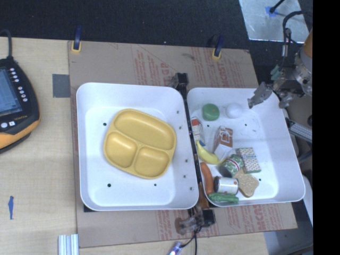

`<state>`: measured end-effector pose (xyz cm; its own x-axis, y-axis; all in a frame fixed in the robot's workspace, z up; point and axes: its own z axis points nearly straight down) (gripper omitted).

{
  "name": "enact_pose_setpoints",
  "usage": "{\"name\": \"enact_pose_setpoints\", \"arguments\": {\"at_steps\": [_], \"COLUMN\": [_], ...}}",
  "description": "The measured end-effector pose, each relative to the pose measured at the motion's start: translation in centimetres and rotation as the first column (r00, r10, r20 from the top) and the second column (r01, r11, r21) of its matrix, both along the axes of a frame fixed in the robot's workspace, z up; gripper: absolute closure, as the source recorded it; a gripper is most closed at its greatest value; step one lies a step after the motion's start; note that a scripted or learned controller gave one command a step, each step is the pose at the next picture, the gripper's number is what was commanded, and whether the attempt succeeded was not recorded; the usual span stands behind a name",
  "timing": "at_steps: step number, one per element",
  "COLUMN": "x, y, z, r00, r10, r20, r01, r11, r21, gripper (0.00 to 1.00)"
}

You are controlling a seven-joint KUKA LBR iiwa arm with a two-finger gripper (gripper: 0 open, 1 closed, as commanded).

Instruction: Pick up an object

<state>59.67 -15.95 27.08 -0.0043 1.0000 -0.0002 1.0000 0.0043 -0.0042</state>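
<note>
Camera view: gripper (271, 96) hangs over the far right corner of the right bin (284, 137), nothing between its fingers; can't tell if they're spread or pressed together, too small and dark. Taking the right bin as reference: green round lid (210, 111) near its far left, white ball-like object (234, 110) just right of the lid, both well apart from the gripper. Small tube with a red cap (196, 127) lies along the bin's left wall, banana (206, 153) just below it. Brown-and-white packet (225, 137) sits mid-bin, right of the banana. Nearer the front: green can (230, 167), checkered packet (248, 159) touching its right side, carrot (206, 176) along the left wall, small can with a white label (226, 185) beside the carrot, toast-shaped piece (247, 184) right of that can, green pod-like item (223, 198) at the front edge. Left of the right bin, touching it side to side: left bin (95, 142) holding a yellow divided plate (139, 143). Further left, on the bench, a teach pendant (15, 105).
</note>
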Motion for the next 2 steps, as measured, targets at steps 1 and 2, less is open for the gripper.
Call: {"name": "enact_pose_setpoints", "arguments": {"at_steps": [1,2], "x": [-5.1,-3.8], "y": [4.1,3.7], "z": [-14.6,-17.7], "r00": [1.000,1.000], "r10": [-0.002,-0.001], "r20": [0.000,0.002], "r01": [0.002,0.001], "r11": [1.000,1.000], "r21": [0.001,-0.002], "gripper": [0.00,0.00]}}
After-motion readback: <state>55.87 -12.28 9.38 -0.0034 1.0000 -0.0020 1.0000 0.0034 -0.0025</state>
